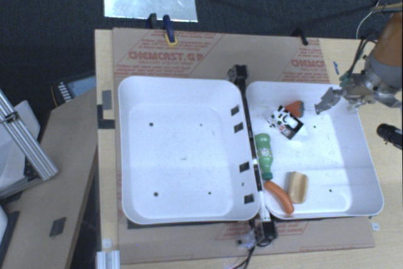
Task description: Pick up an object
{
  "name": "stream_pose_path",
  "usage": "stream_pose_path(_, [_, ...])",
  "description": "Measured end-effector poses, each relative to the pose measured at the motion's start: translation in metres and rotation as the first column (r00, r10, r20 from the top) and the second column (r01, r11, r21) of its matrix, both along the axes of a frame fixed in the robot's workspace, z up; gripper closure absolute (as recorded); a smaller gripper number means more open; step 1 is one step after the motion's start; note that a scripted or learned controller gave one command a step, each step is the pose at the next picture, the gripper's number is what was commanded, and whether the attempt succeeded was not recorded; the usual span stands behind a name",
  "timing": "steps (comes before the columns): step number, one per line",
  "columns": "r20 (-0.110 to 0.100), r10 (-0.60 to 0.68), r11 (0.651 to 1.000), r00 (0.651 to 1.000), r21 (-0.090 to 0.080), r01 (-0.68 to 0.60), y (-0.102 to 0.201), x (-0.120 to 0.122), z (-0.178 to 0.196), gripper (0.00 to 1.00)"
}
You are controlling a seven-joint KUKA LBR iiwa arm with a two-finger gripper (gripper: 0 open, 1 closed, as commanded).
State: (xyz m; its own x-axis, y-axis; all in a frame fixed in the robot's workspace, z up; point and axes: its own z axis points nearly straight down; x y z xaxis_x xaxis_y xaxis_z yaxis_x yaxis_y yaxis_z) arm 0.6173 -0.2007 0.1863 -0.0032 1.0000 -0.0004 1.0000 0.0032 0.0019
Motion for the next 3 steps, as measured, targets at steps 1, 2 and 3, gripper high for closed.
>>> stream_pose_path(1, [0.004,0.003,1.000,1.000,-0.001,-0.003,0.000,0.001,0.012,1.00])
stream_pose_path(2, [0.020,0.004,1.000,1.000,-0.006,-0.004,0.009,0.023,0.195,1.00])
stream_pose_path(3, [0.020,0.002,1.000,1.000,-0.005,-0.002,0.026,-0.055,0.361,1.00])
